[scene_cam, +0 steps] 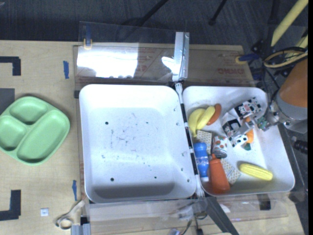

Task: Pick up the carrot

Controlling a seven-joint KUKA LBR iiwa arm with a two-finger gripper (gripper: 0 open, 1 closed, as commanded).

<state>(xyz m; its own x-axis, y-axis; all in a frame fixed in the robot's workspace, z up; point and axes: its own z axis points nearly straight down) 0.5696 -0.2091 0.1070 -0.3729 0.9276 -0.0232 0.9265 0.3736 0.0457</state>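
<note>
The carrot (214, 114), a short orange tapered piece, lies in the right bin (279, 151) near its back left, leaning against a yellow banana (199, 119). My gripper (239, 125), black and white, hangs low over the middle of that bin, a little to the right of the carrot and apart from it. A small orange bit (249, 136) shows just under the gripper's lower end; I cannot tell what it is. The arm's orange band (298, 86) sits at the right edge.
The right bin also holds a blue bottle (200, 153), an orange-red bottle (218, 176), a yellow corn-like piece (255, 171) and a patterned card (215, 143). The left bin (98, 106) is beside it. A green divided plate (32, 129) rests at far left.
</note>
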